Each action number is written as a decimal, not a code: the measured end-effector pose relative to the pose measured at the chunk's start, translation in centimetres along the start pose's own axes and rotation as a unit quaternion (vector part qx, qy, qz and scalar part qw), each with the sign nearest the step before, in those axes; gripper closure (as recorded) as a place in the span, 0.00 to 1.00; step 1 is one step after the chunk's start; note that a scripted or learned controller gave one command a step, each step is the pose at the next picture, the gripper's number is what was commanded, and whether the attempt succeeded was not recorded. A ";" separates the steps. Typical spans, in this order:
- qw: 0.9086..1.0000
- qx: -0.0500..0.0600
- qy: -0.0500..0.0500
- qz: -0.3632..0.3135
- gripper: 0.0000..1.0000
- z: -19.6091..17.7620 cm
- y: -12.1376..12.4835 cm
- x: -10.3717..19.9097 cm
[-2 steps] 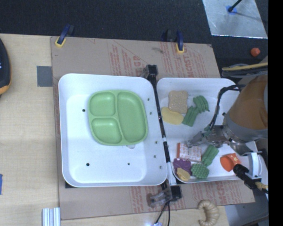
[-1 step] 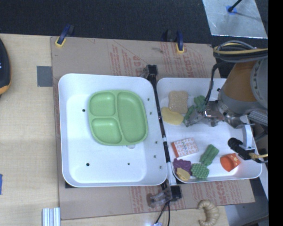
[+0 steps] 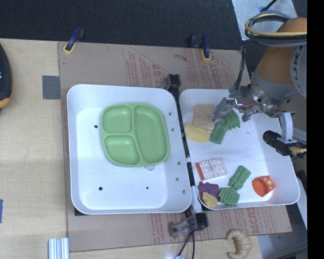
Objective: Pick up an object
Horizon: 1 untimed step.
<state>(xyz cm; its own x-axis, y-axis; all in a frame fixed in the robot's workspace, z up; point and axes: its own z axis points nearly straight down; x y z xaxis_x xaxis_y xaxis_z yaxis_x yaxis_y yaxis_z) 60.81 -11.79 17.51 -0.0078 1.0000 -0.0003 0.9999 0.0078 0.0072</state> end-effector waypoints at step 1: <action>1.000 0.008 0.000 0.003 0.00 7.1 0.3 -2.2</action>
